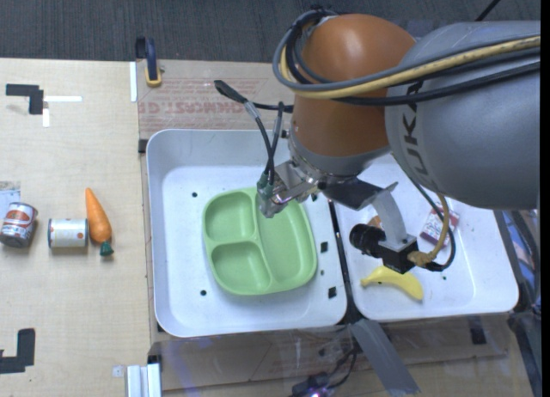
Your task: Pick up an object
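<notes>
The end effector [273, 199] sits low at the 12 o'clock rim of a light green plastic divided tray [258, 253]. From this slant I cannot tell whether it is released, clenched or grasping the rim. The tray is a smooth, rounded rectangle moulded into three compartments, one long one on its 3 o'clock side and two smaller ones on its 9 o'clock side. It lies flat near the middle of the left white bin [172, 215], a shallow tub with rounded corners.

In the right white bin [485, 288], toward 7 o'clock, lies a curved yellow banana [394, 284].

Above them is the glossy orange band [352, 77] of the grey arm [468, 120], whose casing bears large dark letters, of which "UK" shows.

On the pale wooden bench [69, 146], at 9 o'clock from the left bin, lie a tapered orange carrot with a green end [97, 217], a small white-labelled tin can [68, 234] and a red-and-silver can [17, 223]. The writing on their labels is too small to read.
</notes>
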`<state>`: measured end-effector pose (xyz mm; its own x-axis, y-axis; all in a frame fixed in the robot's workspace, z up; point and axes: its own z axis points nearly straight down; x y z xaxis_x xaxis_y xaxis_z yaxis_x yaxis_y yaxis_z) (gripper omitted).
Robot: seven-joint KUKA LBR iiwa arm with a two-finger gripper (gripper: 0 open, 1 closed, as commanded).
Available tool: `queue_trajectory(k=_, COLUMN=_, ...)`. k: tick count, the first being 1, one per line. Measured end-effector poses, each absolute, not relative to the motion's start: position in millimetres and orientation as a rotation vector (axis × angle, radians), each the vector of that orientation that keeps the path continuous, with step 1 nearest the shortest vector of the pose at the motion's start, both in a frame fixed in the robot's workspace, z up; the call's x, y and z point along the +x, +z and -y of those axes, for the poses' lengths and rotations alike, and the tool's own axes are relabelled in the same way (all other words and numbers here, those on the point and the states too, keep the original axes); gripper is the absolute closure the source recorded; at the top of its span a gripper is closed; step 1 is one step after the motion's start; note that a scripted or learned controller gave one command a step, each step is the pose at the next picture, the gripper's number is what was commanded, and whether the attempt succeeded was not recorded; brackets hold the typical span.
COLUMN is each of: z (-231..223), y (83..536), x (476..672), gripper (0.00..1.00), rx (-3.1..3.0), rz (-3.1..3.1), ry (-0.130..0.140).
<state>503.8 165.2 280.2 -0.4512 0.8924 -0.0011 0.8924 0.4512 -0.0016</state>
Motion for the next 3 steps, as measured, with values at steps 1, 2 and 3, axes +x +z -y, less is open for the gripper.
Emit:
queue_trajectory(k=1, z=-196.0, y=288.3, x=570.7, gripper=1.00, rx=1.390, rz=-2.815, ry=-0.001)
queue_trajectory(k=2, z=-164.3, y=245.5, x=487.9, gripper=1.00, rx=0.974, rz=-2.987, ry=-0.001)
queue_trajectory(k=3, z=-155.9, y=377.8, x=560.0, gripper=1.00, rx=0.442, rz=-3.109, ry=-0.001)
